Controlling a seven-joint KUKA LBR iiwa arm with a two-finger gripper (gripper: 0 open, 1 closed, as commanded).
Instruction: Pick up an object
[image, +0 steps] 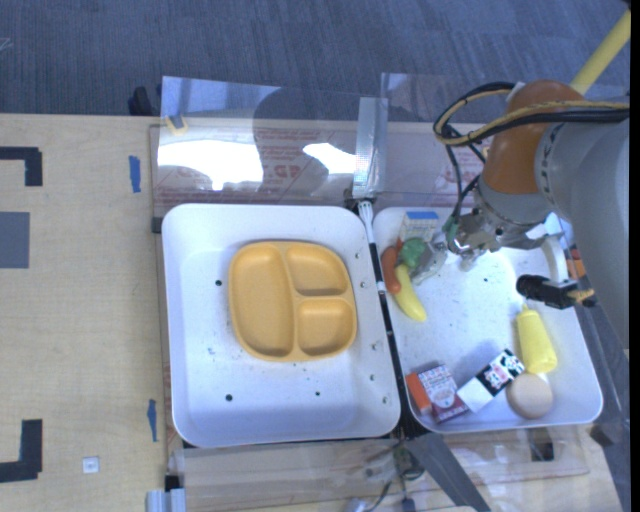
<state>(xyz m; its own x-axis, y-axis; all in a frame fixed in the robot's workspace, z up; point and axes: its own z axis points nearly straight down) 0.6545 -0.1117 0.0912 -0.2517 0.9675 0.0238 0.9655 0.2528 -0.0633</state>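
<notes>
The banana lies in the right bin, close by the wall this bin shares with the left bin. At the banana's upper end sit a carrot, on the side toward the shared wall, and a green item, just above the banana in the view. Further up from the banana, at the back wall, stands a blue-topped box.

The gripper hangs above and to the view's right of the banana, just beside the green item. Whether it is open or closed cannot be told, nor whether it touches that item.

Well apart from the banana, toward the view's right and a little lower, lies a yellow bottle. At its lower end is a pale egg, and a black-and-white carton lies just beside the egg on the banana's side. Straight below the banana in the view, near the front wall, lies a red box, close to the carton.

Across the shared wall from the banana, a yellow plate with three compartments lies in the middle of the left bin. Both bins rest on a pale surface.
</notes>
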